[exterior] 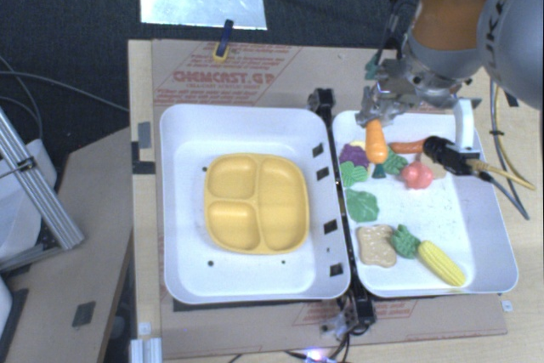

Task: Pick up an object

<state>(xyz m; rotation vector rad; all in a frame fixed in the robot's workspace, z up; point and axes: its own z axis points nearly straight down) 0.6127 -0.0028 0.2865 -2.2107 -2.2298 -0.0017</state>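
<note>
My gripper (375, 115) hangs over the far left corner of the right bin (484, 225). Its fingers are shut on the top of an orange carrot (376, 144), which hangs upright just below them. Under the carrot's tip lie a purple vegetable (354, 155) and a small teal piece (396, 164). The arm's grey and orange wrist (455, 4) hides the bin's far rim.
The right bin also holds a green leaf (353, 175), a lettuce piece (363, 204), a pink radish (416, 174), a red chili (408, 146), a toast slice (376, 245), a green sprig (405, 241) and a corn cob (441, 263). A yellow divided plate (257, 203) lies in the left bin (183, 183).
</note>
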